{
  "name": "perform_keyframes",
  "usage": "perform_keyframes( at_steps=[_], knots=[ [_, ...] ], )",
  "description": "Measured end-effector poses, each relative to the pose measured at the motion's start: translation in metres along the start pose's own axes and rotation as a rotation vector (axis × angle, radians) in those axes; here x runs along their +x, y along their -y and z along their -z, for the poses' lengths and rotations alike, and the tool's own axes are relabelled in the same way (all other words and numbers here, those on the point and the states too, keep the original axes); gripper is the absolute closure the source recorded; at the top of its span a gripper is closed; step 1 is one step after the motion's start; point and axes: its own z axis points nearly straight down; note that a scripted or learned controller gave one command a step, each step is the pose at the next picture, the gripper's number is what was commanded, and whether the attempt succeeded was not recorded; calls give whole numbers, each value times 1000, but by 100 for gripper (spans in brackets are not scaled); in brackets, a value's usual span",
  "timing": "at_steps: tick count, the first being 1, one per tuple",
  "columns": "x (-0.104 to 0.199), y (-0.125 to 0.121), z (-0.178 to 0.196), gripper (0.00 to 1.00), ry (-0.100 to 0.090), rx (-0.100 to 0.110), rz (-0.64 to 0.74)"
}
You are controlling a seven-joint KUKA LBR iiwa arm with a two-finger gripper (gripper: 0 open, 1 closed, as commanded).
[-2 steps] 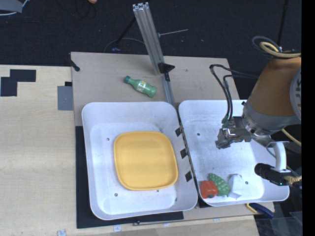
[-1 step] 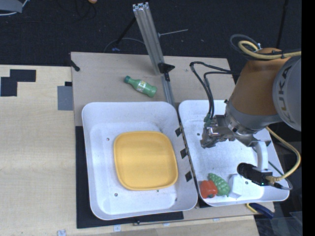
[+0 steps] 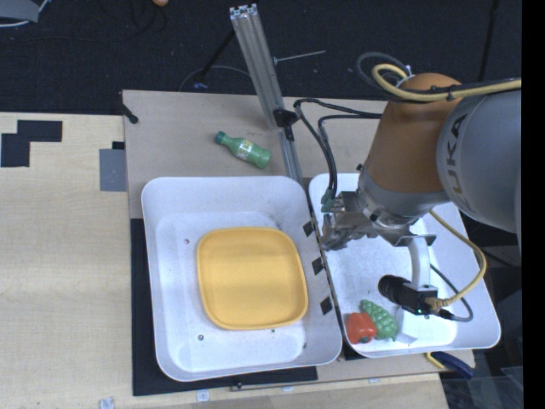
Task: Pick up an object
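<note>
Arm over right bin (image 3: 477,331), wrist low near bin's left wall. Hand (image 3: 339,228) buried under wrist; can't tell its state or whether it holds anything. Candidate picks: red-and-green toy (image 3: 373,324) in right bin's near-left corner, well apart from hand. Yellow plate (image 3: 251,277) flat in left bin (image 3: 162,228), hard to pinch. Green bottle (image 3: 243,149) on bench (image 3: 170,135) beyond left bin, likely out of play.

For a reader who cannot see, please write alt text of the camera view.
A grey and orange robot arm reaches from the right over the right white bin, which holds a red and green toy at its front. The left bin holds a yellow plate; a green bottle lies on the bench behind.
</note>
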Motion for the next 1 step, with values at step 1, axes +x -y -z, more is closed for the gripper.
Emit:
perform_keyframes(
  at_steps=[1],
  knots=[
    [52,-12,-2,100,-1,1,1]
  ],
)
